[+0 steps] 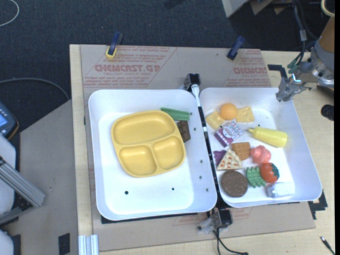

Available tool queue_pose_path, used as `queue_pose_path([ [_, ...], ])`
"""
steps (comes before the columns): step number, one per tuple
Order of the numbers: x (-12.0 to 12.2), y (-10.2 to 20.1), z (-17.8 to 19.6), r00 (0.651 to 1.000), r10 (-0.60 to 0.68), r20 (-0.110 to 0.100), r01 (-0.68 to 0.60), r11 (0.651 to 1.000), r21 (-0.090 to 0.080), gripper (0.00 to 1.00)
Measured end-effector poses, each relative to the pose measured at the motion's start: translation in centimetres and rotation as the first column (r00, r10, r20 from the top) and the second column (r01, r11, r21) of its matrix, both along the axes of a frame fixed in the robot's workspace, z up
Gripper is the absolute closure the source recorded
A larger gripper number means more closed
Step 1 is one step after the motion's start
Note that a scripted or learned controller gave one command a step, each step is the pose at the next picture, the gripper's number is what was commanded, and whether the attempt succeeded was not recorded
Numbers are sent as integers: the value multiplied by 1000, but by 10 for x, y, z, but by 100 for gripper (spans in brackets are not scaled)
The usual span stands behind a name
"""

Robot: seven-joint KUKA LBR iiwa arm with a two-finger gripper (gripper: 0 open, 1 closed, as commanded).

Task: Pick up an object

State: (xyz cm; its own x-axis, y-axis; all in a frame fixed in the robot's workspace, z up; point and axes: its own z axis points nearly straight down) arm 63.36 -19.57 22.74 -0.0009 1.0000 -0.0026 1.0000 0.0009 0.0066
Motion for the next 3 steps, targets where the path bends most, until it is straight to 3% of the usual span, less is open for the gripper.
queue_pose_path([
  [2, -14, 115, 0, 1000, 5, -8, -5, 1000, 5, 100],
  [3, -12, 149, -11, 1000, 3, -10, -3, 1000, 4, 100],
])
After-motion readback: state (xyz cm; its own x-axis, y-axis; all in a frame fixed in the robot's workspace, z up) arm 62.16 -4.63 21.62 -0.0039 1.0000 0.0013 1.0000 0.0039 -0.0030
